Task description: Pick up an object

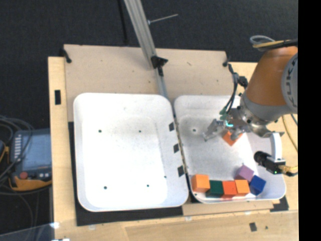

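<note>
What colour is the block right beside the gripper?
Orange block, beside the gripper in the right bin; camera view.

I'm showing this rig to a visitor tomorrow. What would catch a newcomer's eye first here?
First, the grey arm with its orange band reaching in over the right bin, its gripper beside an orange block. Next, the row of coloured blocks along that bin's near edge. The left bin lies alongside it.

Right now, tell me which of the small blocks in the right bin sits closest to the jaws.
The orange-red block just under the gripper, alone in the middle of the right white bin. The other blocks, such as the purple block, are clustered along the bin's near edge.
</note>
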`<state>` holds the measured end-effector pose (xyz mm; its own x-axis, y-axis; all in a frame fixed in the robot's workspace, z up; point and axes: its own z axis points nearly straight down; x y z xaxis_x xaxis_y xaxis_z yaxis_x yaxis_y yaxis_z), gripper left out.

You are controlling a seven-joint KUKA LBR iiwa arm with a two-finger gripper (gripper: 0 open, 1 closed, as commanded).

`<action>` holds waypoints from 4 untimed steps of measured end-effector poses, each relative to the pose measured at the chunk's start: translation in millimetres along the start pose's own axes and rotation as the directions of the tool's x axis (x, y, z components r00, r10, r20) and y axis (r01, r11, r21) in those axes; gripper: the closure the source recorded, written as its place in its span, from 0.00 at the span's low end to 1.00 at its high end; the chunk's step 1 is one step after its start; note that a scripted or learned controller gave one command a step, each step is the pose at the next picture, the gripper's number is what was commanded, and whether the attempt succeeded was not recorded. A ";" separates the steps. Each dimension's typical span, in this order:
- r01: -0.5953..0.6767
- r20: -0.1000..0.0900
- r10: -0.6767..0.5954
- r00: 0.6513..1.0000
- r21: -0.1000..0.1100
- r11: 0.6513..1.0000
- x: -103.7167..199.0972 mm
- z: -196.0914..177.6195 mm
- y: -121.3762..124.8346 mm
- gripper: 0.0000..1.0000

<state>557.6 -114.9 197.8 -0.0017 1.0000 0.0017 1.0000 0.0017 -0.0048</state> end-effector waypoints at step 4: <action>-0.007 0.003 0.007 1.000 -0.005 1.000 -8.4 100.0 4.5 0.00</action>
<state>561.7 -123.1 97.8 0.0052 1.0000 -0.0015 1.0000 -0.0052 0.0005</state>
